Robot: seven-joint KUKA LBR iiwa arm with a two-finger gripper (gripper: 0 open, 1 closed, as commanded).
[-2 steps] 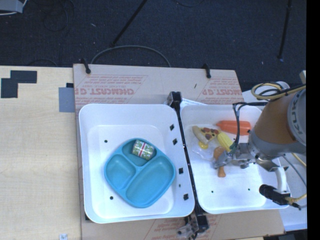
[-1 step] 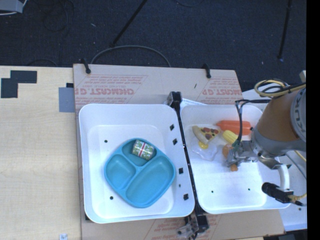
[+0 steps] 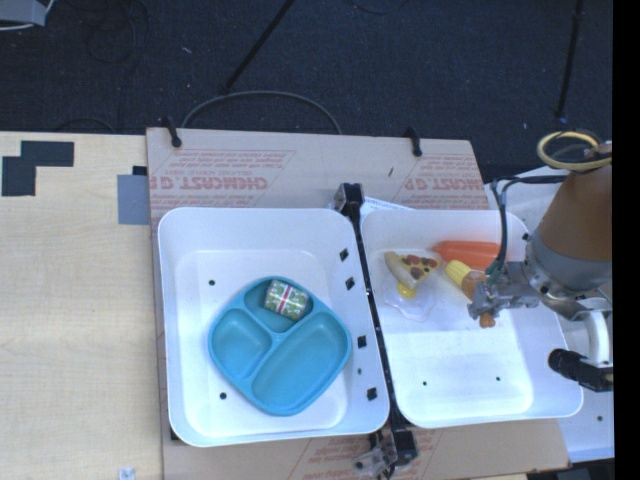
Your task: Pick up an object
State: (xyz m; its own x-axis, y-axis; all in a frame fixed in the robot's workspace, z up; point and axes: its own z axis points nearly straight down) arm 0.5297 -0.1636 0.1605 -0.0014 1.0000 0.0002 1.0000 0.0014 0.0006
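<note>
The arm (image 3: 578, 230) enters from the right and is cut off by the frame edge; its grey body and orange band cover part of the right bin's (image 3: 470, 388) right rim. The gripper (image 3: 487, 303) sits low over the right side of that bin, small and dark against the clutter, and whether it is spread or closed on anything cannot be told. Nothing can be confirmed as held.

Two white bins sit side by side on the bench. The left bin (image 3: 190, 268) holds one blue divided plate (image 3: 280, 353) with three compartments, lying toward the bin's near edge. One small striped can (image 3: 285, 299) lies on its side in the plate's far compartment.

The right bin holds three countable items, all in its far half. One pizza-slice toy (image 3: 411, 267) lies near the divider between the bins. One orange carrot-like piece (image 3: 468, 252) lies along the far edge, its right end hidden behind the arm. One yellow piece (image 3: 460, 271) lies just beside it, touching or nearly touching the gripper; its shape is hard to make out, possibly a toy vegetable.
</note>
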